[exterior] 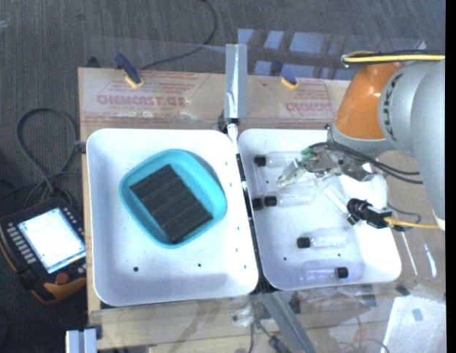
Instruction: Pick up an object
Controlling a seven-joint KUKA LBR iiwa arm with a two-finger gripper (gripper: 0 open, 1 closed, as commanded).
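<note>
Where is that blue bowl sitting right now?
The blue bowl sits in the middle of the left bin, with a dark ridged block lying inside it. The arm is over the other bin.

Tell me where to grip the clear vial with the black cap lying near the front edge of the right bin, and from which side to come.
Grip the clear vial across the middle of its body, coming straight down from above. It lies flat on the right bin floor with its black cap pointing right, so the fingers should probably straddle its narrow width. The bin's front wall is close, leaving little room for a sideways approach.
</note>
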